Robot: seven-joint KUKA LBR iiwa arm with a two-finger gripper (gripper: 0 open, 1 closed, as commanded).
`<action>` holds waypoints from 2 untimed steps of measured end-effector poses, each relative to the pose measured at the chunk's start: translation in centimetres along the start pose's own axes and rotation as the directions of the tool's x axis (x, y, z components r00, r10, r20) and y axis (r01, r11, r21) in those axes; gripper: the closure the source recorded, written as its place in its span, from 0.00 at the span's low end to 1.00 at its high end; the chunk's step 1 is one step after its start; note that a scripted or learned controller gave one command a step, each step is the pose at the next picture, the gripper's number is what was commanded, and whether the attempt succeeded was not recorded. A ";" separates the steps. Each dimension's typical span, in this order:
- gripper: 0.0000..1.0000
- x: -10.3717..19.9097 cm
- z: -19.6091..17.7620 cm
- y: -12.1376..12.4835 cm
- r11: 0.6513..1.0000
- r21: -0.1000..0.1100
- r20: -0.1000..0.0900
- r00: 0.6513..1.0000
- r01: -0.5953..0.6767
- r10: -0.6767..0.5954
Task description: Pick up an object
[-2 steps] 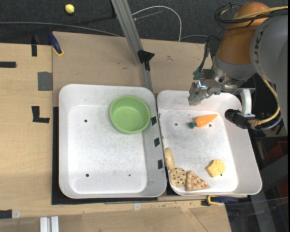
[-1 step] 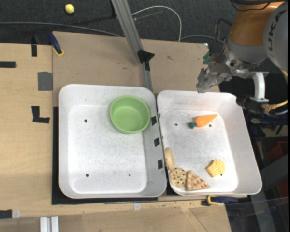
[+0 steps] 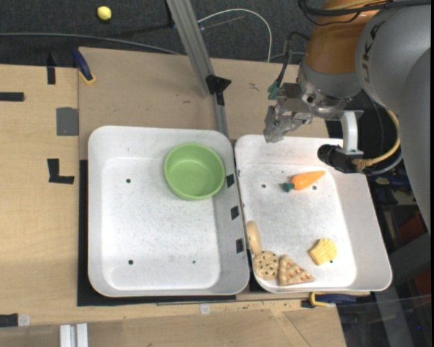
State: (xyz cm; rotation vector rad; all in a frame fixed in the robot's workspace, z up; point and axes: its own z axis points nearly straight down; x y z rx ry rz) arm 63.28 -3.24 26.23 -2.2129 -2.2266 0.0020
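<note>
While the gripper (image 3: 277, 131) hangs over the far left corner of the right bin (image 3: 362, 215), nothing sits between its fingers, and from this slant I cannot tell whether they are spread or closed. The nearest pickable thing is the toy carrot (image 3: 304, 181), orange with a green top, lying in the far half of that bin, near the gripper but clearly apart from it, off toward the bin's middle. Down at the near edge there's a cluster: a pale oblong piece (image 3: 254, 236) against the left wall, a round cracker (image 3: 265, 264) just beside it, a pizza-slice toy (image 3: 294, 272) touching the cracker, and a yellow chunk (image 3: 322, 251), possibly cheese, a little apart. Over in the left bin (image 3: 108, 215), a green bowl (image 3: 194, 170) sits upright in the far right corner. As for writing, large dark letters show on the grey arm (image 3: 401, 56), cut off by the frame and unreadable as a word. A grey pole (image 3: 192, 38) slants across the bench (image 3: 29, 208) behind the bins, and a small yellow ball (image 3: 104, 12) rests on the dark floor beyond.
</note>
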 end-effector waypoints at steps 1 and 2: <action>1.00 5.9 1.8 0.8 1.000 0.001 -0.001 1.000 0.001 -0.001; 1.00 12.2 2.9 1.0 1.000 0.000 -0.001 1.000 0.002 -0.002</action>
